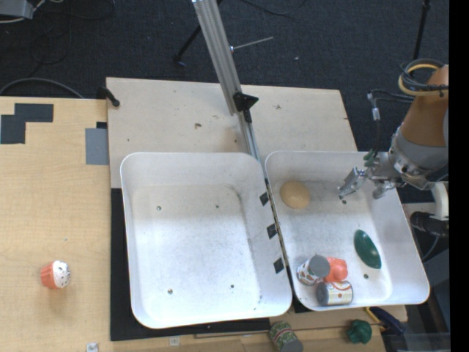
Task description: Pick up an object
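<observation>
Tan ball (296, 195), green lid (367, 248), small cans (333, 292) in right bin (410, 248)

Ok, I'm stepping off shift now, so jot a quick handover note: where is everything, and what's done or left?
End effector: above the right bin, near its far edge, holding nothing.
In that bin: tan ball to the end effector's left; green oval nearer the front; a cluster at the front edge of grey cylinder, orange piece and small can.
Done: no pick yet.
Left: descend on one object, grasp it and lift.
</observation>
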Controlling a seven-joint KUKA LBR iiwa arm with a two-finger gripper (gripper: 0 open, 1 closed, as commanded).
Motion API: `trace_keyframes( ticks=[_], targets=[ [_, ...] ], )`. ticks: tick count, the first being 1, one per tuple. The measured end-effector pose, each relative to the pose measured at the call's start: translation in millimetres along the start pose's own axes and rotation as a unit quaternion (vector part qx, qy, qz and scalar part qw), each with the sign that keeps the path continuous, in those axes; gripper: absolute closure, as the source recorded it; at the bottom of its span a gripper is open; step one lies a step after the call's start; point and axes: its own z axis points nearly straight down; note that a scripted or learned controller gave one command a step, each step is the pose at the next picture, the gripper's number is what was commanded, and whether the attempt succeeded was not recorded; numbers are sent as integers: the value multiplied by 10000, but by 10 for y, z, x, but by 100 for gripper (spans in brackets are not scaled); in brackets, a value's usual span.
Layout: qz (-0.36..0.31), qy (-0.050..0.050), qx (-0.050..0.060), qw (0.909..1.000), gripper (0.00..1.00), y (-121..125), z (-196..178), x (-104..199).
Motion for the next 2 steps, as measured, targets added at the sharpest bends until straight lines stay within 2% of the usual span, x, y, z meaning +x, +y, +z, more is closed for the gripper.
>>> trace_keyframes(
  ticks=[1, 2],
  targets=[
    [-6, -8, -24, 10000, 0, 19, 620, 21],
    [-7, -8, -26, 10000, 0, 19, 607, 24]
  ],
)
